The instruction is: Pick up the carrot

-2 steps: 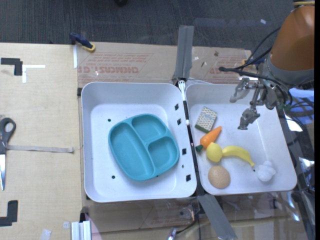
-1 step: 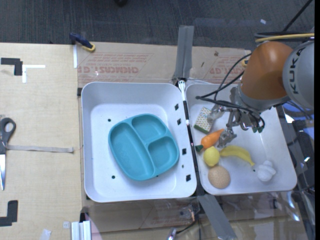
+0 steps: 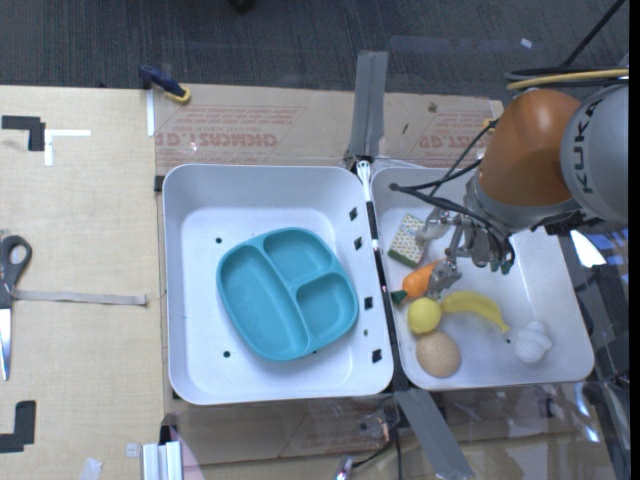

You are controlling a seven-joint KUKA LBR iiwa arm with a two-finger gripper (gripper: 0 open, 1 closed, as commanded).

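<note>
The carrot (image 3: pixel 418 281) lies in the right bin (image 3: pixel 565 353), tight against that bin's left wall. Taking the carrot as the landmark: the lemon (image 3: pixel 424 315) touches or nearly touches its lower side, the banana (image 3: pixel 477 307) stretches off to its right, the brown egg-shaped item (image 3: pixel 437 354) sits beyond the lemon, and a speckled sponge-like block (image 3: pixel 406 238) rests just above it. A small white object (image 3: pixel 531 342) lies well to the carrot's right, past the banana.

The gripper (image 3: pixel 449 265) hangs just right of the carrot and a little above it. Whether its fingers stand apart or closed cannot be told from this slanted view, and nothing is visibly held between them.

The crowding is the main hazard. A descent this close could land a finger on the lemon or the banana's stem end, nudging the carrot harder into the wall, or it could close on two items together. The bin wall leaves little room for a finger on the carrot's left side, so a grasp across that axis may clip the rim. The carrot's tapered, smooth form may also squirt out of a pinch taken off-centre.

The blue divided plate (image 3: pixel 288 293) in the left bin (image 3: pixel 190 268) sits well left of the carrot and out of harm's way.
</note>
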